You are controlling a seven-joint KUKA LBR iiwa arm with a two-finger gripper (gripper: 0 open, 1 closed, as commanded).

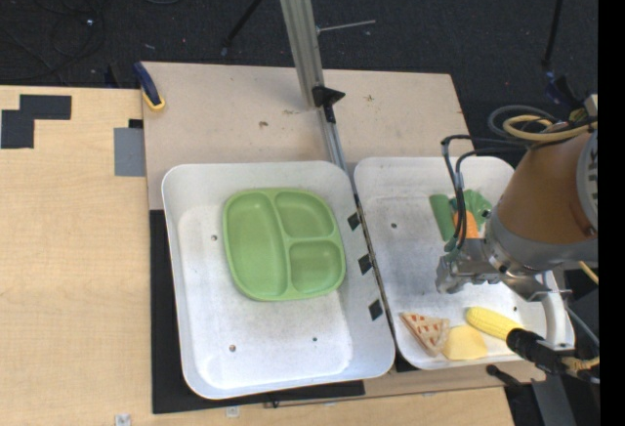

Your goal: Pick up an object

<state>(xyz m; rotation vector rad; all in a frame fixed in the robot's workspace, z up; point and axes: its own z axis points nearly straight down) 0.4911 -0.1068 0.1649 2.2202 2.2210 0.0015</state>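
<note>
Gripper is hovering mid right bin, apparently reaching; grip state I cannot tell; next, descending onto the corn.

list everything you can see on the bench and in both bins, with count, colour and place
bins: 2, white, side by side on the bench
divided plate: 1, light green, in the left bin
green item: 1, green with some orange beside it, right bin, partly behind the arm
pizza slice: 1, tan and red, near edge of the right bin
yellow chunk: 1, pale yellow, beside the pizza slice
corn cob: 1, yellow, right bin, near corner
metal post: 1, silver, behind the bins
arm: 1, grey with orange band, over the right bin
gripper: 1, dark grey, low over the right bin
</note>
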